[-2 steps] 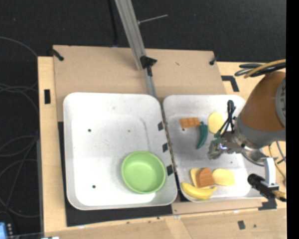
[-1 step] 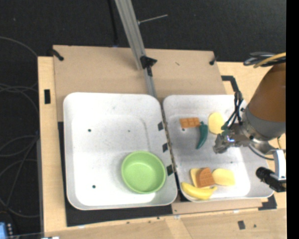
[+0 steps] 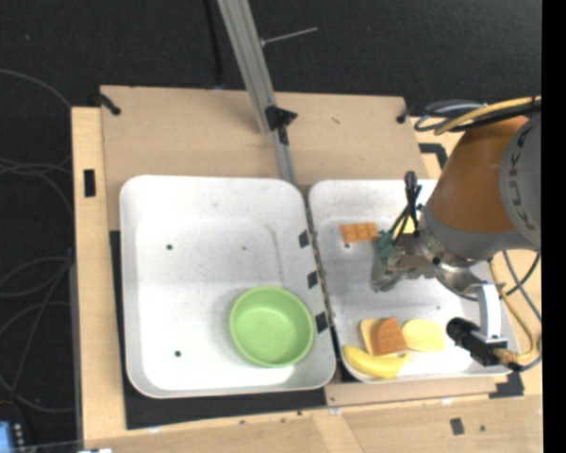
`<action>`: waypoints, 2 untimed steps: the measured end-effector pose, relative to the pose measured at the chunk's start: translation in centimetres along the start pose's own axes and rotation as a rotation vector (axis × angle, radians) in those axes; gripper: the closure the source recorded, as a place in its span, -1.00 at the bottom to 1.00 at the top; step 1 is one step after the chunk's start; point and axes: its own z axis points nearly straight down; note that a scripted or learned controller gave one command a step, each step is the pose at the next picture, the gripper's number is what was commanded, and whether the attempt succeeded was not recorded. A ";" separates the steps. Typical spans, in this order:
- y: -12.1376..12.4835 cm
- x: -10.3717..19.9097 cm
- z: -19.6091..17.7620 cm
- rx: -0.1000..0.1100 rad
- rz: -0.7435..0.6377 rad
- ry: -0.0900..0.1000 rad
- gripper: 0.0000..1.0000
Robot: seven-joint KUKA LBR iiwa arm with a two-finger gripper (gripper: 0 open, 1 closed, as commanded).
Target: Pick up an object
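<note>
Arm (image 3: 481,196) lowered, tool (image 3: 387,276) over right bin (image 3: 358,206)

Bench with two shallow white bins, viewed from above at a slant.
The tan bench (image 3: 198,125) carries a left bin (image 3: 170,225) and a right bin (image 3: 358,201), set side by side with their inner edges touching. A slanted metal rail (image 3: 250,59) crosses the bench's far edge and ends near the junction of the bins. The bench stands on a dark floor (image 3: 38,36) strewn with thin cables (image 3: 24,253).
</note>
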 end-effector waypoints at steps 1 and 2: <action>0.7 5.7 -0.1 -0.001 -0.001 0.001 1.00; 1.0 10.4 -2.4 -0.002 0.000 0.000 1.00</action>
